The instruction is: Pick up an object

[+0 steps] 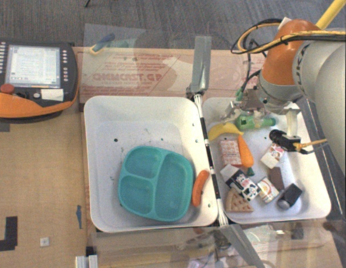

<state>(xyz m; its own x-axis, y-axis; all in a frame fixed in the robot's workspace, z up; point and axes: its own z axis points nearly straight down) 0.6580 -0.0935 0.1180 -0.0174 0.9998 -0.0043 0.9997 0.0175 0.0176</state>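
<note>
My gripper is low over the back of the right bin, below the orange wrist band. A small green object lies right under it, partly hidden by the gripper, and I cannot tell whether they touch. A yellow banana lies just to the left of it. In front of that are an orange carrot and a pink packet. Further forward lie a black-and-white cow-patterned piece, a small can and a waffle-like wedge.
The left bin holds a teal divided plate and an orange sausage-shaped toy against its right wall. A white carton and black pieces sit at the right bin's right side. A teach pendant lies at far left.
</note>
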